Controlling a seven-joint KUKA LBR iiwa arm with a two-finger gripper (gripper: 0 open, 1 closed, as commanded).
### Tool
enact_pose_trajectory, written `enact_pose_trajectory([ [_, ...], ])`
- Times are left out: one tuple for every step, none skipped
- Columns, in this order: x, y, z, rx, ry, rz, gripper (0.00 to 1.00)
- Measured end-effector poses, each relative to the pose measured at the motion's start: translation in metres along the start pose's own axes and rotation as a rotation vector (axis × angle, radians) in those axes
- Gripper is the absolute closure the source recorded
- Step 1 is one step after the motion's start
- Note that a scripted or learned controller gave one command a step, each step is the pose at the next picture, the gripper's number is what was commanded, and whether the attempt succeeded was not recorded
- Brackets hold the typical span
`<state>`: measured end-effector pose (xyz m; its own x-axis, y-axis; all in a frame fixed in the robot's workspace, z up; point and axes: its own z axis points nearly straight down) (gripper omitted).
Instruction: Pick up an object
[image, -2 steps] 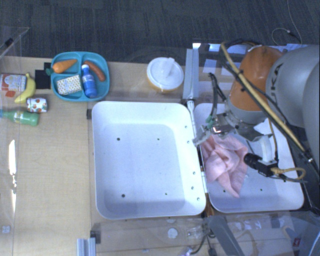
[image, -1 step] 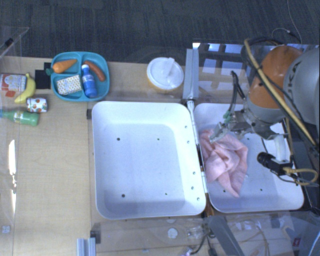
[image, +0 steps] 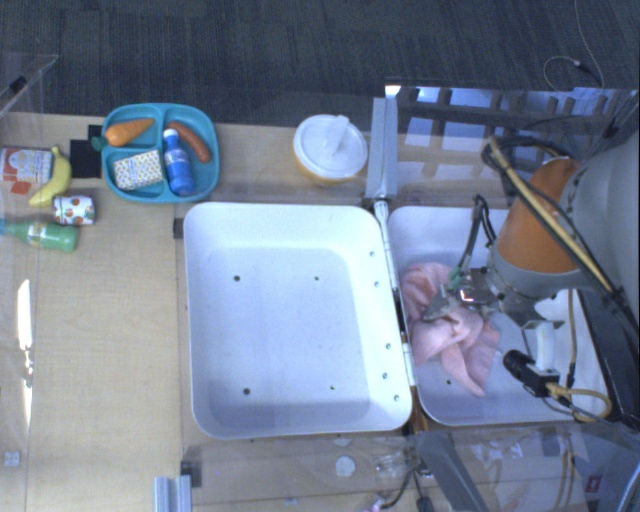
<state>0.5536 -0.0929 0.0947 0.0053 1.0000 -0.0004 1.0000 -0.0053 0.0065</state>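
Observation:
A crumpled pink cloth (image: 448, 335) lies in the right bin (image: 432, 232), against its left wall. My gripper (image: 446, 303) comes in from the right and is down on the cloth's upper middle, its dark fingertips touching the fabric. The grey arm with its orange band (image: 535, 240) rises behind it to the right. Cables run along the wrist.
The left bin (image: 290, 315) stands beside the right one. On the bench at the back left are a blue divided tray (image: 205, 130) with toy food, a banana (image: 52, 180), a can (image: 74, 209) and a green bottle (image: 40, 234). A white-lidded bowl (image: 331, 146) stands behind the bins.

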Motion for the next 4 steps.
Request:
enact_pose_trajectory([
  [0.011, 0.057, 0.004, -0.011, -0.002, -0.004, 0.00],
  [-0.010, -0.013, 0.003, -0.010, -0.002, -0.070, 0.00],
  [-0.018, 0.000, -0.124, 0.001, 0.000, -0.117, 0.00],
  [-0.017, -0.045, -0.003, -0.006, -0.001, -0.221, 0.00],
])
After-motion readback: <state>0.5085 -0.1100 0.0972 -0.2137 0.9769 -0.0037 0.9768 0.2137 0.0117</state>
